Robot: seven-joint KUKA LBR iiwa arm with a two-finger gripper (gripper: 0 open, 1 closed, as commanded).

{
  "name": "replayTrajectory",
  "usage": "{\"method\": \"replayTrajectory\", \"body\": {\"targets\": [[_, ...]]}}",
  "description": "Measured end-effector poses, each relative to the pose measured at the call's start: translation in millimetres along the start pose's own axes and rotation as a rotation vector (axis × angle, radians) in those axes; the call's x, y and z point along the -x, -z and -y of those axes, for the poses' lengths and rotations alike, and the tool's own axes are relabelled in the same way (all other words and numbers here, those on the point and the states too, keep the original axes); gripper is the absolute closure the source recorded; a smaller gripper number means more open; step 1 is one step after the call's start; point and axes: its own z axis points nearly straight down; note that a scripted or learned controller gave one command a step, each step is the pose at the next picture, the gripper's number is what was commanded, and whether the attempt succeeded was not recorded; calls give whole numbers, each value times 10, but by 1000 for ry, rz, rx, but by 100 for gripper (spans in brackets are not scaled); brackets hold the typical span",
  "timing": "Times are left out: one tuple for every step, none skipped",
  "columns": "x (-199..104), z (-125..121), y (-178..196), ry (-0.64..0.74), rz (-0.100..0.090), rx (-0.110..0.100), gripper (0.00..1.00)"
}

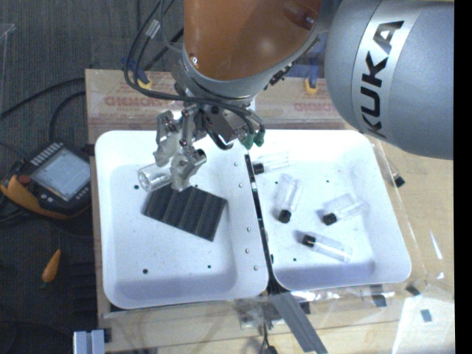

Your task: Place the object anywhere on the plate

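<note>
A black ribbed plate (186, 213) lies flat in the left white bin (158, 268), a little above its middle. My gripper (175, 172) hangs just over the plate's far left corner, shut on a clear vial (150, 177). The vial lies crosswise between the silver fingers (164, 147), with its open end sticking out to the left, beyond the plate's edge. The arm's orange band and grey wrist fill the top of the camera view and hide the back edge of both bins.
The right bin (372, 175) holds several clear vials with black caps, among them one (286, 198) near the divider and one (324, 245) toward the front. A teach pendant (59, 175) lies on the floor to the left of the bench.
</note>
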Motion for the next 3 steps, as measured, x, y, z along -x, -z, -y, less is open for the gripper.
{"method": "replayTrajectory", "body": {"targets": [[75, 43, 206, -483, 0, -1, 100], [455, 254, 204, -136, 0, -1, 100], [8, 2, 211, 93, -1, 0, 100]]}}
